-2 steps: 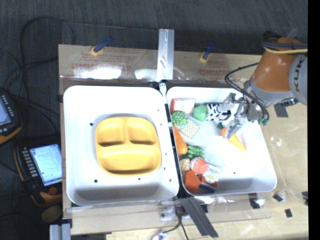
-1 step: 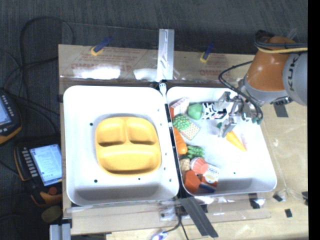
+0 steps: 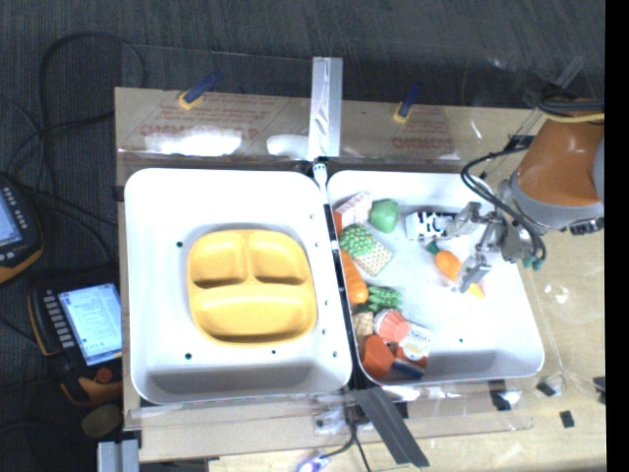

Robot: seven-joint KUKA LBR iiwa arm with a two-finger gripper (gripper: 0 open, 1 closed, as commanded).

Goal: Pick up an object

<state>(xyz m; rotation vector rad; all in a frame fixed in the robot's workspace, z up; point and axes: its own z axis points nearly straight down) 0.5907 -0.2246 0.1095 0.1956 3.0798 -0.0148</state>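
The gripper (image 3: 470,249) hangs low in the right bin (image 3: 511,342), its fingers spread on either side of a small orange piece (image 3: 448,263) that looks to lie on the bin floor; as I judge it, the approach is made but closing and lifting are left. Two white bins stand side by side: the left bin (image 3: 157,224) holds one yellow divided tray (image 3: 252,284), the right bin roughly ten toy foods heaped along its left wall

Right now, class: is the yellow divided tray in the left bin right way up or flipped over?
Right way up. The yellow tray lies flat in the left bin with its three compartments facing upward.
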